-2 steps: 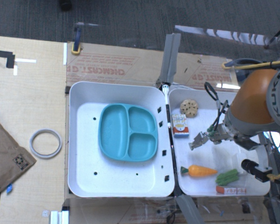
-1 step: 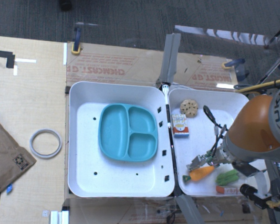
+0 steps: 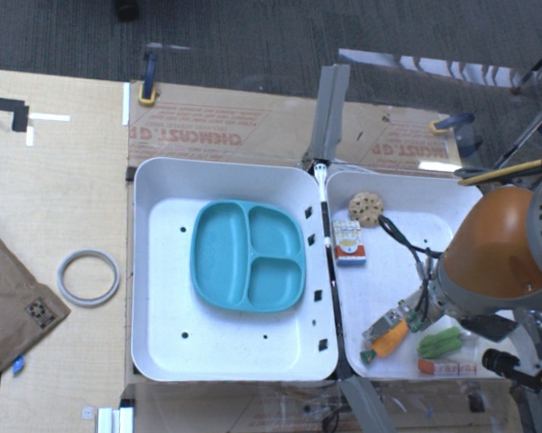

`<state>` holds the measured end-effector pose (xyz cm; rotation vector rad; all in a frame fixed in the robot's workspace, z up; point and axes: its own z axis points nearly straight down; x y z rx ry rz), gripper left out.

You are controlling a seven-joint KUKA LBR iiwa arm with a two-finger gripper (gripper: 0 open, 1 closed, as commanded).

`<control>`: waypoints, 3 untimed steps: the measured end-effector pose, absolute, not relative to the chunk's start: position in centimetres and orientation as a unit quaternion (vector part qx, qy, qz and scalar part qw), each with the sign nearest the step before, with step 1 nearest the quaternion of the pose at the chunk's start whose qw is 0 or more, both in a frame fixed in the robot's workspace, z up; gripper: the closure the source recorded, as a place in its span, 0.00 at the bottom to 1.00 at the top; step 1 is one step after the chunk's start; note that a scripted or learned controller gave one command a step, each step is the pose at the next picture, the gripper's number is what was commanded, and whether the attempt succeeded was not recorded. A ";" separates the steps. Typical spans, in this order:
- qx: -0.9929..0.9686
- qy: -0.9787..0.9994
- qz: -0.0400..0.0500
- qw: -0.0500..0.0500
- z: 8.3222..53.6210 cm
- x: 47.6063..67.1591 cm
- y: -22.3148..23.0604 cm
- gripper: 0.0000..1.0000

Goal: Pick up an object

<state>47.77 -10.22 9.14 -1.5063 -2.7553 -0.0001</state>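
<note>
In the right bin (image 3: 409,225) my gripper (image 3: 388,328) is low over an orange carrot-shaped toy (image 3: 391,341) near the bin's front left corner. The gripper's tip covers part of the toy's upper end. The arm's orange band (image 3: 493,243) looms above the bin's right side and hides what lies beneath it. Just right of the gripper lies a green pod-shaped item (image 3: 441,343), with a small red and white tube (image 3: 447,368) in front of it.
A round cookie (image 3: 366,206) and a small white and red box (image 3: 348,242) lie at the right bin's back left. The left bin (image 3: 156,277) holds a teal divided plate (image 3: 249,256). A tape ring (image 3: 88,276) and a cardboard box (image 3: 1,308) rest on the bench at left.
</note>
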 end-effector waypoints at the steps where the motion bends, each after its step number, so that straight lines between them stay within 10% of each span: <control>1: -0.671 -0.741 0.000 0.000 9.1 47.7 -12.2 0.00; 3: -0.493 -0.870 -0.003 -0.005 9.6 48.1 -9.9 0.00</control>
